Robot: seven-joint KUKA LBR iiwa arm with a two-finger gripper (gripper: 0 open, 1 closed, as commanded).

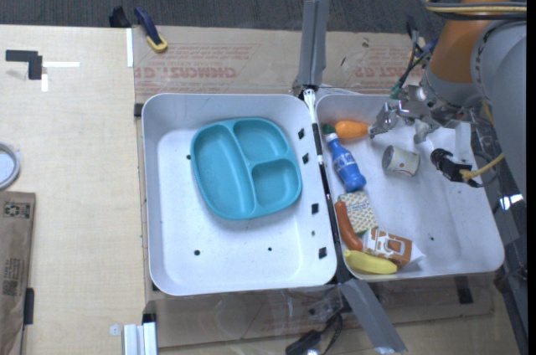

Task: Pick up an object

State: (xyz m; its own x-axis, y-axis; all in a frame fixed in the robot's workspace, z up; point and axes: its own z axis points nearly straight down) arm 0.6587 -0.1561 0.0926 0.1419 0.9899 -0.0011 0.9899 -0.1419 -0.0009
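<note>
My gripper (402,117) hangs over the far part of the right bin (469,253), under the grey arm with its orange band (466,43). Just below it a small pale cup (401,161) lies on its side. To the gripper's left an orange carrot-like piece (351,129) rests by the bin's far left corner. A blue bottle (344,163) lies slanted along the left wall. Nearer the front sit a checkered piece (361,213), a red sausage (347,228), a yellow banana (370,263) and a small orange-and-white carton (390,245).
The left bin (167,253) holds a blue divided plate (247,167). A grey post (314,43) rises behind the wall between the bins. Black cables (452,165) trail from the wrist over the right bin. Cardboard covers the bench behind.
</note>
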